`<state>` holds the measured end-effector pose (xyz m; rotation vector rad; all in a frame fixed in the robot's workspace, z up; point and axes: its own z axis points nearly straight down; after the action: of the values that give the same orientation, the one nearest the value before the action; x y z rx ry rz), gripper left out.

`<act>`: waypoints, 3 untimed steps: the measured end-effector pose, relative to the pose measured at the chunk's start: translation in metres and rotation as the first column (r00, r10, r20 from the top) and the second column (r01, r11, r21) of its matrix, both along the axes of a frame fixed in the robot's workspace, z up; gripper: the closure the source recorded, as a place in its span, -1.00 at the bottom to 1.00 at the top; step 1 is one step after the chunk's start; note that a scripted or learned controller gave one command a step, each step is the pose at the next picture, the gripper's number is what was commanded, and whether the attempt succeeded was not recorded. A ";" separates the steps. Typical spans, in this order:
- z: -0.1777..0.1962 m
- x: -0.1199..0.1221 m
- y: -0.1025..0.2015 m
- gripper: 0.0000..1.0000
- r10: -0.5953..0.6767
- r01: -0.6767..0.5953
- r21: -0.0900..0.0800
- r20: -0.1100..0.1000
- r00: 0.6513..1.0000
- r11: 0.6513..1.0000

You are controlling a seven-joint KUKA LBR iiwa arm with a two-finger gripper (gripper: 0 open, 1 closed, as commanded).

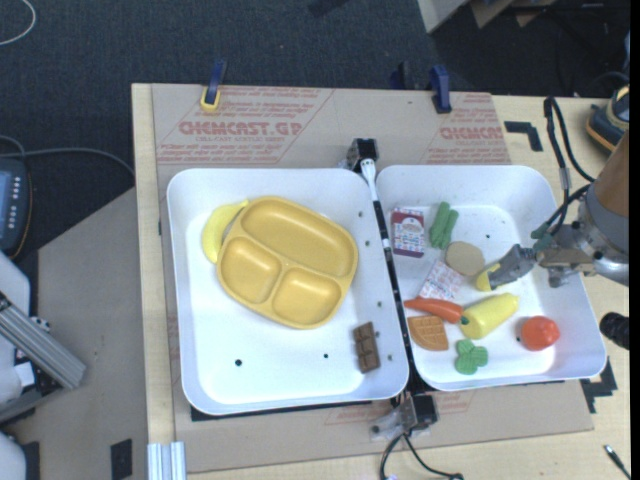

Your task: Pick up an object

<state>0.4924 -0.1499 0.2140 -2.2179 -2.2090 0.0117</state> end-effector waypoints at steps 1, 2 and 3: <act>0.006 0.003 0.000 -1.00 0.004 -0.004 -0.003 0.014 1.000 1.000; -0.037 0.007 0.001 -1.00 0.003 -0.003 0.000 0.008 1.000 1.000; -0.099 -0.001 0.001 -1.00 0.003 -0.003 0.000 0.006 1.000 1.000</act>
<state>0.4917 -0.1493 0.1152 -2.2174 -2.2154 0.0047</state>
